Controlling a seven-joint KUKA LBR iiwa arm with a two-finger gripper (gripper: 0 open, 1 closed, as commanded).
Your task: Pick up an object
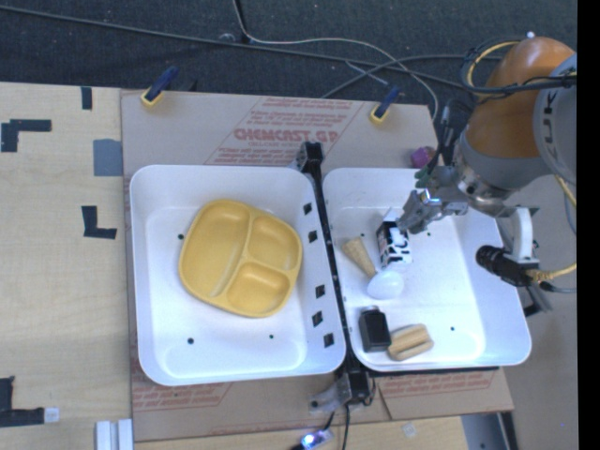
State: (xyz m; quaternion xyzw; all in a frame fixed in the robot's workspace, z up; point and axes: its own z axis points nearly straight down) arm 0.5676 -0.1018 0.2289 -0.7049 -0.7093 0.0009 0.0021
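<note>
My gripper (405,230) reaches down into the right bin (487,340) from the upper right. Its tips sit right over a small black-and-white object (397,247) near the bin's middle. A white rounded piece (384,284) lies just below that object. A tan wedge (359,254) rests to the left, near the divider. A black block (375,328) and a tan cylinder (410,342) lie side by side at the bin's front.
The left bin (159,345) holds a yellow divided plate (241,256). A black clip strip (319,251) runs between the bins. Cables cross the dark floor behind the bench. A small purple item (421,157) sits past the right bin's far rim.
</note>
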